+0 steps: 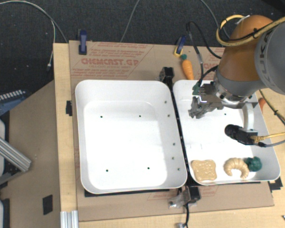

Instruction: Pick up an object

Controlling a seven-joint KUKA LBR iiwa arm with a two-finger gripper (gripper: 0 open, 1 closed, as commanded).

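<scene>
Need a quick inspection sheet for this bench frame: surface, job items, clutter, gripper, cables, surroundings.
Surface: cardboard-covered bench bearing two shallow white bins, left bin and right bin.
Job's things: tan toast-shaped piece, beige croissant-shaped toy and small teal object along the right bin's near edge.
Clutter: orange carrot-shaped toy outside the bins.
Grippers: gripper over the right bin's far part; nothing seen between its fingers.
Cables: thin pale cables on the dark floor.
Surroundings: blue clamps at the bench's far edge.
</scene>
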